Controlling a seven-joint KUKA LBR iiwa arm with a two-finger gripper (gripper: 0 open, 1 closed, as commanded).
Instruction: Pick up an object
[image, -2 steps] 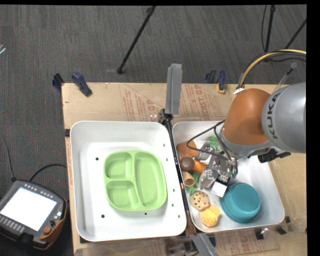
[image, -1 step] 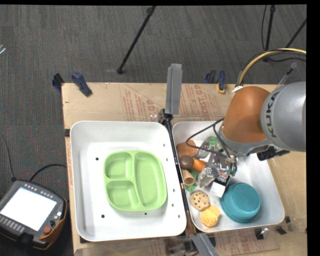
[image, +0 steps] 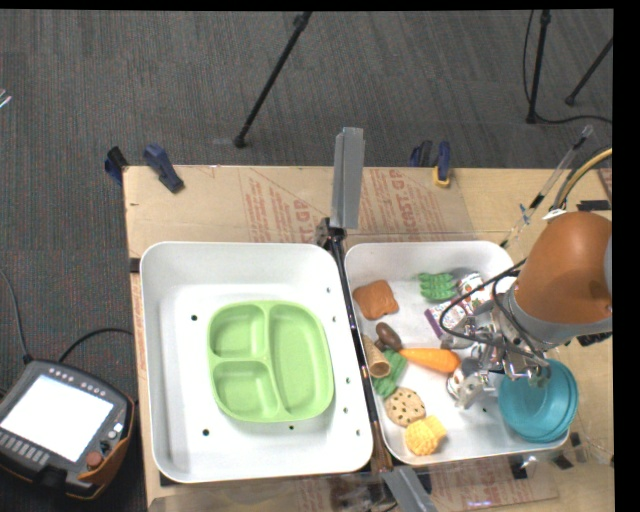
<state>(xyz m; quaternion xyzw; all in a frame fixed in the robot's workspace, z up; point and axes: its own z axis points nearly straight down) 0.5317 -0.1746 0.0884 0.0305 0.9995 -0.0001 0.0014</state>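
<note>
We see the tabletop (image: 200, 200), covered with cardboard, carrying two shallow white bins side by side. The left bin (image: 170, 300) holds a green divided plate (image: 270, 360) lying flat near its middle. The right bin (image: 400, 255) holds the loose objects: a brown toast slice (image: 375, 299) near the upper left, a green leafy piece (image: 436, 287) near the upper middle, an orange carrot (image: 432, 359) in the middle, a dark brown piece (image: 387, 336) just left of the carrot, a tan cone (image: 376, 358) against the left wall, a green ridged piece (image: 391, 372) touching the cone, a chocolate chip cookie (image: 404, 406) below them, a yellow corn cob (image: 424, 436) near the bottom wall, and a teal bowl (image: 540, 405) in the lower right corner. The arm (image: 565, 275) reaches in from the right, its orange band above the bowl. The gripper (image: 478, 375) sits low over the right bin, just right of the carrot's thick end and beside the bowl. We cannot tell whether it is released or clenched, and no object is visibly between its parts. A tablet (image: 60, 420) lies on the floor at the lower left.
</note>
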